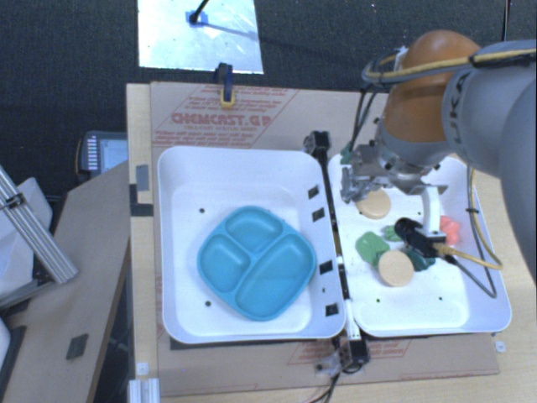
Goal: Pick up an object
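My gripper hangs low over the far left part of the right bin. Just to its right and slightly nearer lies a tan round disc, partly under the wrist. Nearer the front sit a green lump, a small teal piece and a second tan disc. A salmon-pink piece lies toward the bin's right side. Nothing shows between the fingers.
The left bin holds a blue divided plate. A black divider with clips runs between the two bins. The front part of the right bin is bare white floor. The arm's bulk covers the right bin's far corner.
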Controlling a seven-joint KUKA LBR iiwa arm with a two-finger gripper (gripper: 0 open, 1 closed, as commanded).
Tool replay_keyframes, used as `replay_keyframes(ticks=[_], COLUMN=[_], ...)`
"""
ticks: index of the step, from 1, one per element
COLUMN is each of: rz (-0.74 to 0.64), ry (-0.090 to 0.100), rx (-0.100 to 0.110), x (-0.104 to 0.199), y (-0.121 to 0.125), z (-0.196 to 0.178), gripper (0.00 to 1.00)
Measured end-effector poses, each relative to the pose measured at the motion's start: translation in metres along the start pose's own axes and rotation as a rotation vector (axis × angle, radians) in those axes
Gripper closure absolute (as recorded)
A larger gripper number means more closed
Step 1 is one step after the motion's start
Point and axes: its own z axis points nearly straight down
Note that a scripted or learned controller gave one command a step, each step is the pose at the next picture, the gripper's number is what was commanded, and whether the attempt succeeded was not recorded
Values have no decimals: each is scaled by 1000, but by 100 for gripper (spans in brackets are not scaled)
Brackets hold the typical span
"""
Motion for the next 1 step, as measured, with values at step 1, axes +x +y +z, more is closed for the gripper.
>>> replay_keyframes(ticks=[1], rz=[0], ry=[0], rx=[-2], x=[58], y=[9], z=[0], gripper=[100])
